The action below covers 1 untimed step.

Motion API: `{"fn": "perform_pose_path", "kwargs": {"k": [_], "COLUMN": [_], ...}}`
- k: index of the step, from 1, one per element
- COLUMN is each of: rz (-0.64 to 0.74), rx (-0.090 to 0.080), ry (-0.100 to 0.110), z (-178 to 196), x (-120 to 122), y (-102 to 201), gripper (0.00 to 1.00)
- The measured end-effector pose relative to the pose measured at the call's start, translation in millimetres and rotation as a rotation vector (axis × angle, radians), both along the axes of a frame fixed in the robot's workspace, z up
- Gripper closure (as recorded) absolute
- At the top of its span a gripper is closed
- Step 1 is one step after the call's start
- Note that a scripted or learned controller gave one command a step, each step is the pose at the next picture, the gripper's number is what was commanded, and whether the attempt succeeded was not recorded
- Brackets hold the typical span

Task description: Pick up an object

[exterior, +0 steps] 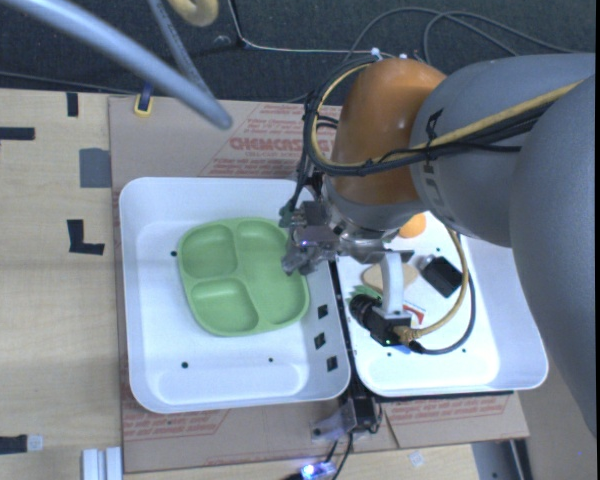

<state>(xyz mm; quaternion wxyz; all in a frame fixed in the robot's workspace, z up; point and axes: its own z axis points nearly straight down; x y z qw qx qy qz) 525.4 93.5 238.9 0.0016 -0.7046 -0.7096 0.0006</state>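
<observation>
Hanging over the rim of a smooth green three-compartment plate, the grey arm leaves its grip unreadable.

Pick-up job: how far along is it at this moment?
Done: nothing lifted; the green three-compartment plastic plate lies flat in the left white bin. In hand: the jaws sit at the plate's right rim; whether they grip it is unclear. Left: secure a grasp and lift.
</observation>
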Motion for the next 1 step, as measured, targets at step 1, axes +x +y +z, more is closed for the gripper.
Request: {"fn": "perform_pose_path", "kwargs": {"k": [1], "rz": [-0.004], "rx": [-0.002], "ry": [0.0], "z": [-0.2], "x": [0.7], "y": [-3.2], "gripper": [0.0]}}
